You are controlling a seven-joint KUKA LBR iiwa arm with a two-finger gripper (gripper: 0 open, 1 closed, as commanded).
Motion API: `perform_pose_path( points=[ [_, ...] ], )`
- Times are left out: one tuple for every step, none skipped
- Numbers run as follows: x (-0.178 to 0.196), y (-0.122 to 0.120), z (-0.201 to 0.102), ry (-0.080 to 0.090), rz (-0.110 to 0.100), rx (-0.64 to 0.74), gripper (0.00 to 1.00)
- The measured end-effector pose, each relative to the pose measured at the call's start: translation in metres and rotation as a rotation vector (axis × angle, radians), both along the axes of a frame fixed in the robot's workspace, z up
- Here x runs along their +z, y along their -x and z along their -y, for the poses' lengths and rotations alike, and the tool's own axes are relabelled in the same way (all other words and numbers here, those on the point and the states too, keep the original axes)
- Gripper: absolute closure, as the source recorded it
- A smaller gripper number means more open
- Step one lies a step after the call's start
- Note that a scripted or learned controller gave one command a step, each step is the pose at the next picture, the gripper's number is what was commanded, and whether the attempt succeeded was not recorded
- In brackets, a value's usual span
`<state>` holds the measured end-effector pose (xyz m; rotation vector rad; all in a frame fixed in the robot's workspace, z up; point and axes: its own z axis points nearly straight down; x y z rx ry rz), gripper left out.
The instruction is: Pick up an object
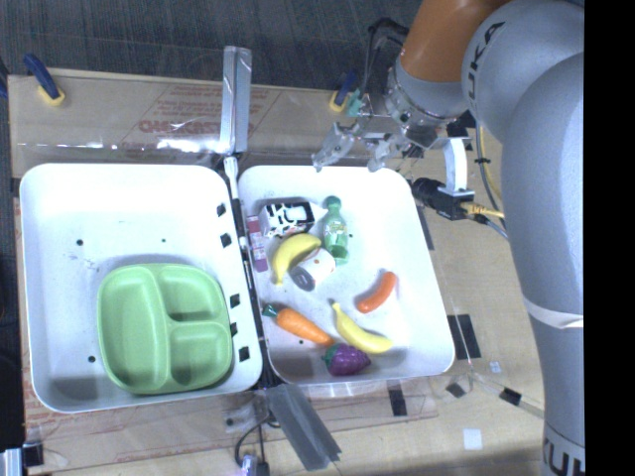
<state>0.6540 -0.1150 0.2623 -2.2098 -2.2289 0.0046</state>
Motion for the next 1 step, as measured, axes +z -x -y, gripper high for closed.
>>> perform_pose_path(
  points=[
    [-0.1326, -0.0028, 0.0275, 0.001, 0.002, 0.069, 0.00]
  ],
)
